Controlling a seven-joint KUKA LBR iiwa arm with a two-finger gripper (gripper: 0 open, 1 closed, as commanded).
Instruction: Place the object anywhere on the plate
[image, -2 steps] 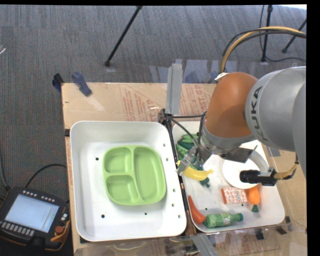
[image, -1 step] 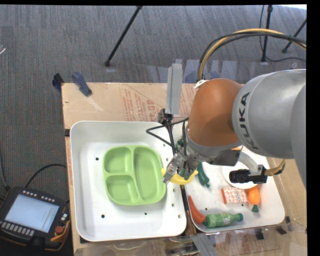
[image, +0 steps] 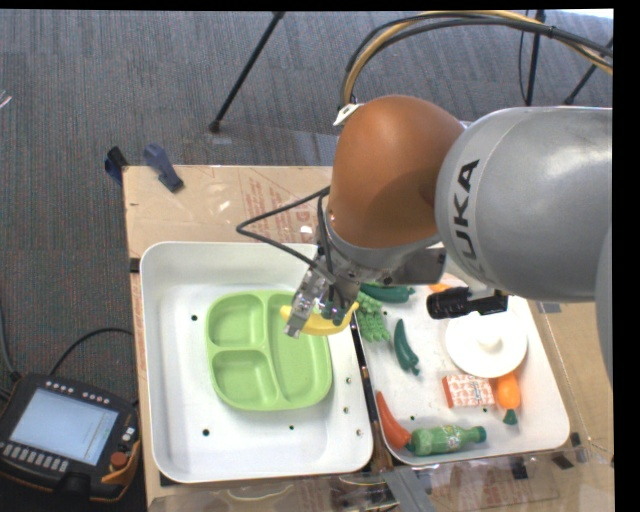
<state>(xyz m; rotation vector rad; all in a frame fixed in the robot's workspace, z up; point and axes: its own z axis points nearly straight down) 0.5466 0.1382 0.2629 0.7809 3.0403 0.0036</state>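
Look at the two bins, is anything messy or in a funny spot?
Nothing is spilled or broken. The toy foods lie loosely in the right bin: a green bottle on its side, a red pepper by the wall. A yellow object sits at the green plate edge, by the gripper.

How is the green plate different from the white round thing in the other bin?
The green plate is squarish with three compartments; the white disc is round with a small knob in the middle. The plate is larger and lies in the left bin; the disc lies in the right bin among toy foods. Both lie flat.
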